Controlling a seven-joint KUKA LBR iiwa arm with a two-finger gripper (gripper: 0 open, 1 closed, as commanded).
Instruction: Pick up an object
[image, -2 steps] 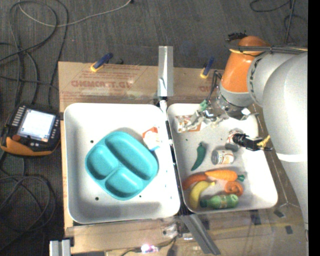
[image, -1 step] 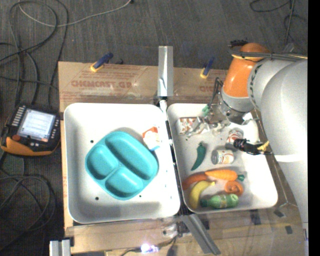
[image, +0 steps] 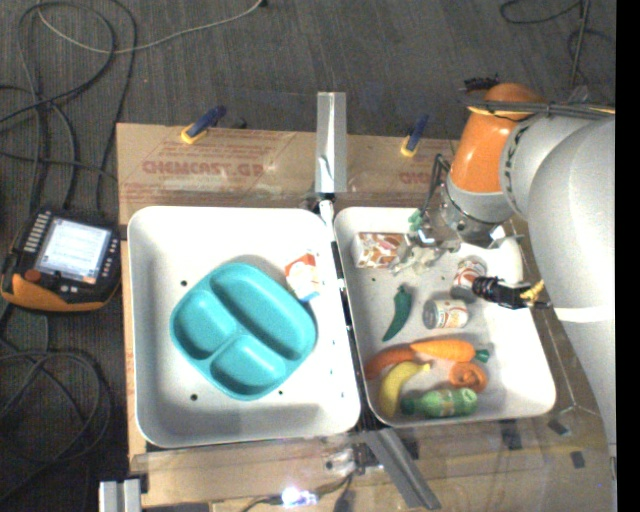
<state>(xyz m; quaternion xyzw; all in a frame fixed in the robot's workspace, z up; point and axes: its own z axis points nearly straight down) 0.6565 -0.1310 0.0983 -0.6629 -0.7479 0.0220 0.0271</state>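
My gripper (image: 420, 245) hangs low over the far end of the right bin (image: 530, 395), below the orange band of the arm (image: 480, 150). It sits just right of a red-and-white patterned packet (image: 376, 250) and above a green chili pepper (image: 398, 312). A small silver can (image: 447, 315) lies just below and right of the gripper. A round red-and-white object (image: 468, 270) rests to its right. At the bin's near end lie a carrot (image: 442, 350), a banana (image: 400, 384), a green bottle-shaped object (image: 440, 402) and a small orange object (image: 468, 376).
The left bin (image: 150, 400) holds a teal divided plate (image: 243, 328) and a small red-and-white object (image: 303, 277) by its right wall. A metal divider post (image: 331, 140) stands between the bins at the back. A teach pendant (image: 65, 258) lies off the bench at left.
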